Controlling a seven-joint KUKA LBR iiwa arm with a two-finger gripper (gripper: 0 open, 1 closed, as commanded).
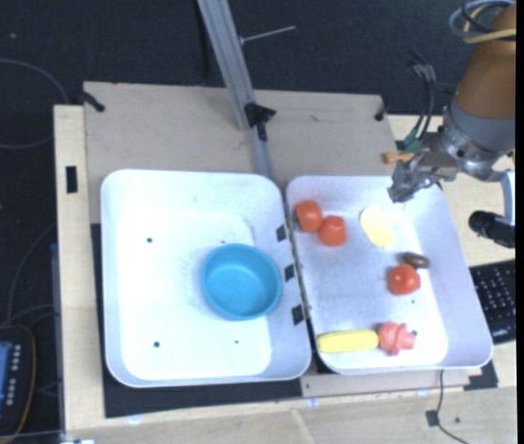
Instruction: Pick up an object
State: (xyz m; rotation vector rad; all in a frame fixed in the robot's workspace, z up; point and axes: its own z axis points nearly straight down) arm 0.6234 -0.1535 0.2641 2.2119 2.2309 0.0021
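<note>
Bench [197, 118]: carried two shallow white bins side by side, so goods could be sorted from one to the other.
Arm [484, 81]: reached in from the right, wrist angled down over the right bin's far corner, apparently placed for a descent.
Left bin [142, 211]: held one blue bowl [240, 281] near its middle.
Right bin [461, 331]: held every small candidate for the pick, lying loose and mostly apart.
Gripper [401, 191]: hung just above the pale yellow piece [378, 227]; whether it was parted or closed could not be told; nothing was seen held.
Yellow banana-shaped item [347, 341]: lay along the near wall, touching a pink toy [395, 337].
Red pieces: two [309, 215] [332, 231] close together near the divider, a third [404, 279] beside a small brown object [414, 260].
</note>
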